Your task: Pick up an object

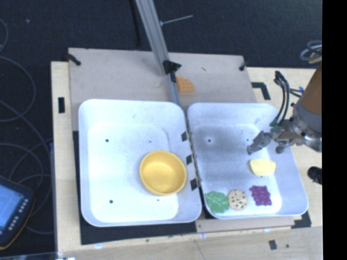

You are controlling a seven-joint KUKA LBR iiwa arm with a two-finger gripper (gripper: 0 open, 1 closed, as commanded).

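Jaws (269,141) at right of frame, spread open, holding nothing, just above pale yellow piece (262,167) in right bin (227,118), yellow bowl (162,172) in left bin (108,118)

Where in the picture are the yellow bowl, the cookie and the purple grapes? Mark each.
yellow bowl (162,172), camera view, on its inner base.
cookie (237,199), camera view, on its top face.
purple grapes (261,195), camera view, on the bunch's middle.

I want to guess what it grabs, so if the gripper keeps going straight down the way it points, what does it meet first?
Probably the pale yellow object, just below the gripper in the right bin. Depth is unclear; it might hit bare bin floor beside it instead.
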